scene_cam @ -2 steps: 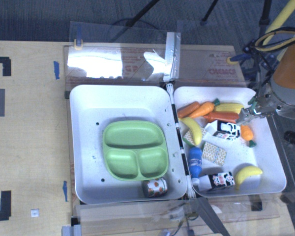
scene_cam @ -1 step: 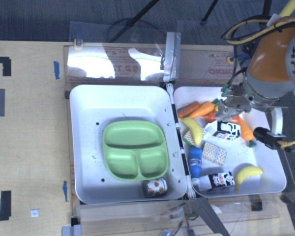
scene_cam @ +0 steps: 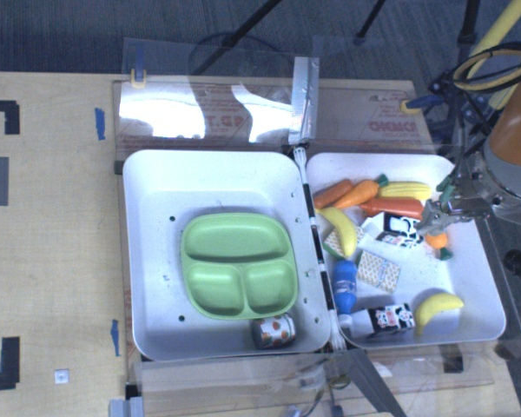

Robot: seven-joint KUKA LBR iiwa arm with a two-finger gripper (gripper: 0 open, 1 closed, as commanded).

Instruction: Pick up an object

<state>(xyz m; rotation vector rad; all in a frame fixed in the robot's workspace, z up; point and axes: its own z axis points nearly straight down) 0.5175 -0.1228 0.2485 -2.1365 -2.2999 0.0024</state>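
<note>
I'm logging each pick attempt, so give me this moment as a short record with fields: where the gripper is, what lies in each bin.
gripper: low over the right bin's right half, by a red sausage-like toy
grip state: cannot tell
left bin: green divided plate; small can at the near wall
right bin: carrot, corn cob, red sausage-like toy, two bananas, blue bottle, patterned card, black-and-white cow-print toy

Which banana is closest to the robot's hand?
The banana at the bin's back, beside the gripper. The others lie farther: one by the divider, one at the front.
</note>
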